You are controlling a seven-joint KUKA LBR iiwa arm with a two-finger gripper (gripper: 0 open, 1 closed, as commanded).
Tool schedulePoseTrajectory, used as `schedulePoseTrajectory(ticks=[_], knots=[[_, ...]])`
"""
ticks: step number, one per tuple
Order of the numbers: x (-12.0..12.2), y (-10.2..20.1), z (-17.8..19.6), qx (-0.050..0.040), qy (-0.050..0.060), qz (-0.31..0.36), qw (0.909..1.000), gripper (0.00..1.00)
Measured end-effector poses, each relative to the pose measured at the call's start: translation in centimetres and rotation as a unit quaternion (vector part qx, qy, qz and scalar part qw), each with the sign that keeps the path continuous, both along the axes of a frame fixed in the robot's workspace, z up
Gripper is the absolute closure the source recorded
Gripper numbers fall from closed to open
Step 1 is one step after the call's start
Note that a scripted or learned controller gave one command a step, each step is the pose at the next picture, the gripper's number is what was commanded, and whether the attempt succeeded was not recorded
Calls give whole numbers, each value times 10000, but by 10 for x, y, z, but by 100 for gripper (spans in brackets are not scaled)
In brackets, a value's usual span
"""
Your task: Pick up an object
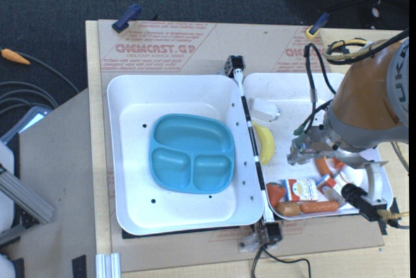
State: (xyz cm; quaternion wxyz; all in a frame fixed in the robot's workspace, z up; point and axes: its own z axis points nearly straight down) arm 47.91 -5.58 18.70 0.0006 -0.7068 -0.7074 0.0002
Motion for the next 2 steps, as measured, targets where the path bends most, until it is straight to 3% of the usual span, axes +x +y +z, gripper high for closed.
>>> schedulePoseTrajectory(ticks=[1,2], knots=[[0,0,0,0,1,-1,10000,0],[54,-78,-44,-8,-7,-6,10000,0]])
